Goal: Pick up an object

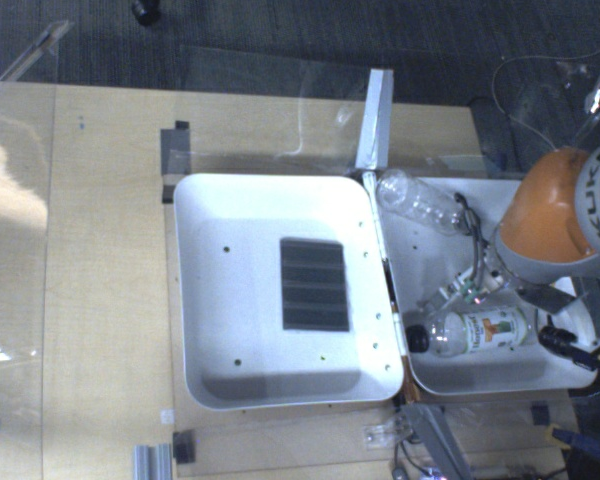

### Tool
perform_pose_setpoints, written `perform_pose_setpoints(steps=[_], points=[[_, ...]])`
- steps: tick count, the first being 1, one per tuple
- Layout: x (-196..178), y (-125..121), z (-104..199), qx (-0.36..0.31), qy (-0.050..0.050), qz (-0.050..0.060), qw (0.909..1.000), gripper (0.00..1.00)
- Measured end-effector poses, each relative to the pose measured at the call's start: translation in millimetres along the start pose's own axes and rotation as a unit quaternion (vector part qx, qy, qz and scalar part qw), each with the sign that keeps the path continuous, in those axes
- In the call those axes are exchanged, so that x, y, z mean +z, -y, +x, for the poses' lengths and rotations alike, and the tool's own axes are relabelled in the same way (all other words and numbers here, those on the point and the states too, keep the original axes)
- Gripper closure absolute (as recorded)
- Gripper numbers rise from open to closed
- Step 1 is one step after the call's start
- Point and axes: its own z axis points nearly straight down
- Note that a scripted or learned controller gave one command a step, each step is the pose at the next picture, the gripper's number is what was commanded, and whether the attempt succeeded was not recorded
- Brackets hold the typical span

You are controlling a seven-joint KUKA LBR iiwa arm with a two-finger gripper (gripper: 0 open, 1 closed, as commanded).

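Note:
A clear bottle [472,332] with a black cap and an orange-and-green label lies on its side near the front of the right bin [500,376]. My gripper [466,290] hangs just above it, close to the bottle's upper side, under the orange band of the arm. A second clear, crumpled bottle [416,200] lies in that bin's far left corner. A dark grey ribbed rectangular pad [314,284] lies flat in the middle of the left bin [210,268]. Nothing shows between the gripper's tips.
The two bins meet along a shared wall [385,278]. A grey upright post [375,118] stands behind that junction. Clear plastic sheeting covers the bench at the left and back. Cables run at the front right.

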Motion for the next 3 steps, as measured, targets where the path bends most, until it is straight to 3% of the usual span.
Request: perform_pose_setpoints(steps=[1,2,3], points=[[-50.7,35.9,-25.0,-0.069,-0.002,0.003,0.9976,0.0],[-102.3,64.2,-59.0,0.045,-0.001,0.004,0.999,0.0],[-80.0,75.0,-52.6,0.147,-0.002,0.005,0.9891,0.0]])
